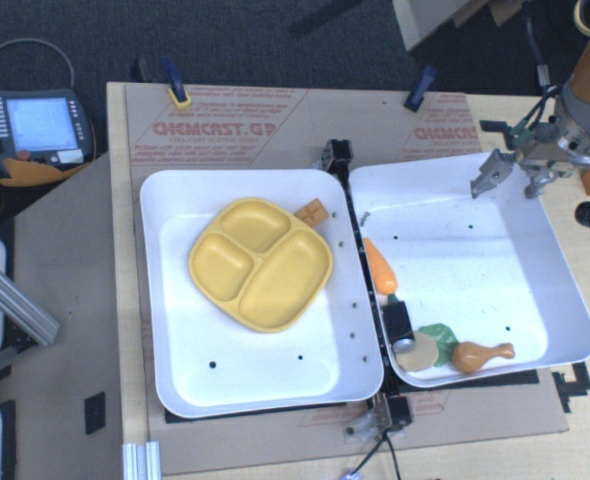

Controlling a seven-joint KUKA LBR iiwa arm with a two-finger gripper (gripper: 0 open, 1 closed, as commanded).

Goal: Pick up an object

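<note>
My gripper [511, 176] hangs over the far right corner of the right bin [535, 268], fingers spread apart with nothing between them. An orange carrot [379, 265] lies by the right bin's left wall. Along that bin's near edge lie a black block [397, 320], a beige round piece [419, 352] over a green piece [441, 336], and a brown drumstick [479, 353]. In the left bin [175, 348] a yellow divided plate [262, 263] rests with a small brown block [312, 212] at its far right rim.
A teach pendant [37, 133] sits off the bench at far left. Clamps [178, 93] hold the cardboard sheet at the back. A black bracket [337, 154] stands between the two bins at the far side.
</note>
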